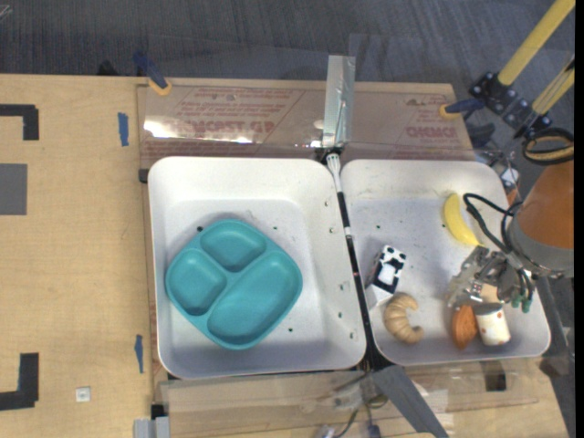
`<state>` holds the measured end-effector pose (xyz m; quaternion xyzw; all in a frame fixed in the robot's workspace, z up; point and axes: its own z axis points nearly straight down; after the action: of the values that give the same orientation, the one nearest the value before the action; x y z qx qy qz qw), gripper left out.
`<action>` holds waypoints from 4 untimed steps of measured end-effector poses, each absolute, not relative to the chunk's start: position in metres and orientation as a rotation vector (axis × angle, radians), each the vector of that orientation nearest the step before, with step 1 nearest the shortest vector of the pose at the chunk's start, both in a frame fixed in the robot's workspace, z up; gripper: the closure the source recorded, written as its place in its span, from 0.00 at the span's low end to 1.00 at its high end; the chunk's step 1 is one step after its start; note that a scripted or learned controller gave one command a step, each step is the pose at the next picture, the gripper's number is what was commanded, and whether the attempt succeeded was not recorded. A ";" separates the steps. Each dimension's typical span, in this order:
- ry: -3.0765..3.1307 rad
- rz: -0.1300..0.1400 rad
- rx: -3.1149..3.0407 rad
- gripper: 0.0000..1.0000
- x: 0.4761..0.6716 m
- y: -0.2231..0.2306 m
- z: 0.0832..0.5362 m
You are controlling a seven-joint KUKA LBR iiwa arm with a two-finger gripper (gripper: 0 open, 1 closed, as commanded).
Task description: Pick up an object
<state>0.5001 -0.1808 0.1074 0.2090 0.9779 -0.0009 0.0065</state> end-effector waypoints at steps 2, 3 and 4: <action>2.800 0.005 1.411 1.00 0.527 -0.036 0.186; 2.988 0.004 0.947 1.00 0.481 0.018 0.257; 3.117 0.002 0.300 1.00 0.481 0.017 0.294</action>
<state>0.4815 0.0167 0.2944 0.0957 0.9954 0.0006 0.0049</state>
